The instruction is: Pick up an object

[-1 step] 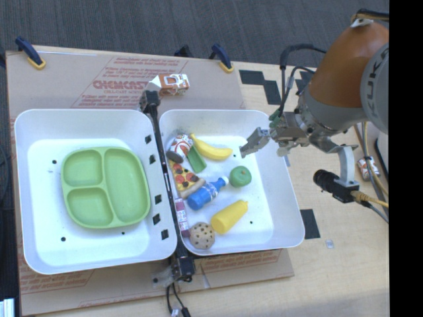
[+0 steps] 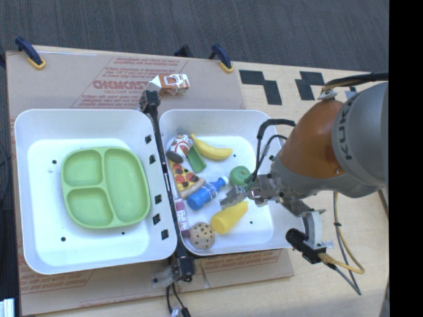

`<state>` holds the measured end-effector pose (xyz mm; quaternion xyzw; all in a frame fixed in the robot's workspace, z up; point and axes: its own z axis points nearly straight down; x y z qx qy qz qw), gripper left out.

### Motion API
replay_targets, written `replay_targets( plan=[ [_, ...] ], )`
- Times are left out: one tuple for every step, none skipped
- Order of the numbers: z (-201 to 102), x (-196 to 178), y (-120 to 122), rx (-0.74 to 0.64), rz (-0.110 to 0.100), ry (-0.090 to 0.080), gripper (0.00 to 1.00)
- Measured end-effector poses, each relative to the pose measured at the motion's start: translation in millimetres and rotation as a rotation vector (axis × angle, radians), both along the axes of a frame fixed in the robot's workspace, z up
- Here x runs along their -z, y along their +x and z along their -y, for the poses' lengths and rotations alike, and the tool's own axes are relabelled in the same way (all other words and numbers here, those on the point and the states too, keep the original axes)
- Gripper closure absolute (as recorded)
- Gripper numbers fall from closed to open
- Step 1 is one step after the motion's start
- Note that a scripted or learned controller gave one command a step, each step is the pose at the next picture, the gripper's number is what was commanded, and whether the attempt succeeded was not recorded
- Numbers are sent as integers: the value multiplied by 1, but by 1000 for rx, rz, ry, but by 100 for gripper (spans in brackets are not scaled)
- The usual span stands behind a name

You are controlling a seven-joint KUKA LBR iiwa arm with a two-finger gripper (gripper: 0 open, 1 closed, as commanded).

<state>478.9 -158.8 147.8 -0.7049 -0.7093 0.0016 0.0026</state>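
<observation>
1. Fingers [image 2: 232,194] of the gripper [image 2: 236,195] reached into the right bin [image 2: 261,233], but whether they were spread or pressed together could not be told from the camera view; nothing was seen pinched between them.
2. They sat just above the yellow squeeze bottle [image 2: 229,217], just right of the blue bottle [image 2: 205,193] and below the green round object [image 2: 240,175].
3. Behind them, the grey arm with its orange band [image 2: 316,145] came in over the right bin's right rim.
4. Within the right bin, a banana [image 2: 213,149] lay toward the far side, with a green cylinder [image 2: 195,160] beside it.
5. Against the right bin's left wall lay a pizza slice toy [image 2: 186,177], and a speckled ball [image 2: 202,236] rested at the near left corner.
6. Left of the right bin, the left bin [image 2: 33,236] held a green divided plate [image 2: 106,186].
7. Beyond the right bin's far left corner, a small orange-and-white carton [image 2: 170,84] lay on the cardboard sheet [image 2: 119,78].
</observation>
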Motion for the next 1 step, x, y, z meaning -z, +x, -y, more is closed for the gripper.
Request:
replay_targets(
  plan=[
    [-17,54,84,0,7,-2,0]
  ],
)
